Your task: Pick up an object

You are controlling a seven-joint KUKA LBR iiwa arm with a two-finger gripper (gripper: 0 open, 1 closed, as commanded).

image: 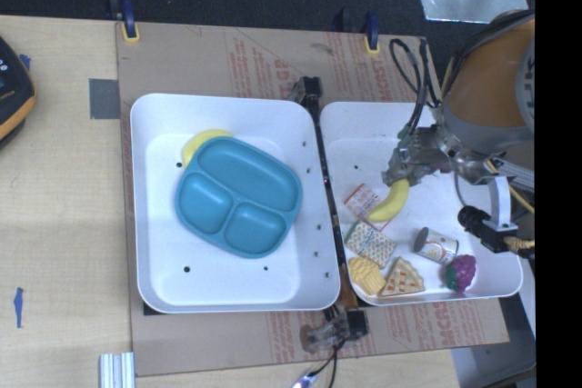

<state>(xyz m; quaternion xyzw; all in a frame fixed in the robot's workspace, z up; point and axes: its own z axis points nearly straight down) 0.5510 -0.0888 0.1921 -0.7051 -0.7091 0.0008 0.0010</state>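
Observation:
My gripper (406, 170) hangs over the middle of the right bin (350, 127), below the grey wrist and orange band. A yellow toy banana (387, 203) lies slanted right under it, its upper end touching or almost touching the gripper tip. I cannot make out whether the banana is gripped. Around it lie a small red-and-white packet (360, 196), a patterned cracker (369, 241), a yellow waffle piece (366, 273), a pizza slice (403, 279), a small tin can (437, 245) and purple grapes (462, 273).
The left bin (155, 277) holds a blue divided plate (238, 195) with a yellow object (202, 142) poking out from under its far left edge. Black cables (418, 77) hang beside the arm. A yellow-black device (13, 95) sits at the bench's left edge.

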